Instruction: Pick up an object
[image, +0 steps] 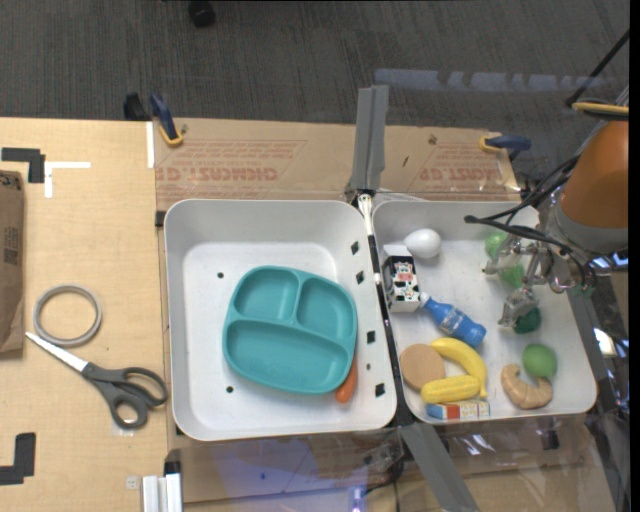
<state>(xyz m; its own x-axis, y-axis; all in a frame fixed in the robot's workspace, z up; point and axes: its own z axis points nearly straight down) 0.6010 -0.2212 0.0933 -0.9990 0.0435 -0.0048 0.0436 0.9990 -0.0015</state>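
My gripper hangs low over the right side of the right bin, below the arm's orange band. A dark green object lies right under its tip, touching or nearly so; I cannot tell whether it is held. A pale green object sits just left of the wrist. Elsewhere in this bin lie a white egg, a black-and-white box, a blue bottle, a banana, a tan disc, a croissant and a green lime.
The left bin holds a teal divided plate with an orange carrot at its lower right edge. On the bench to the left lie scissors and a tape roll. Cables trail around the wrist.
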